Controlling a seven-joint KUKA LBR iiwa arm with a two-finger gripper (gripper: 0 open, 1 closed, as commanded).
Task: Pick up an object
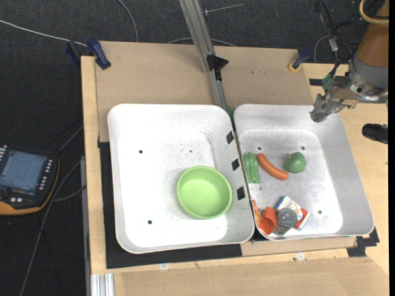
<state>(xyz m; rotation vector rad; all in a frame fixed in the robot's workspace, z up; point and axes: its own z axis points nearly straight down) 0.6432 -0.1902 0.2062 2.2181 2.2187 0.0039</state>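
My end effector (321,111) hangs over the right bin's (336,165) far rim; can't tell its state, carrot (272,166) well apart.

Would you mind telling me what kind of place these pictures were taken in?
Most likely a robotics lab test bench: a grey and orange arm reaches over two white bins, and a handheld control pendant lies on the dark carpet beside loose cables.
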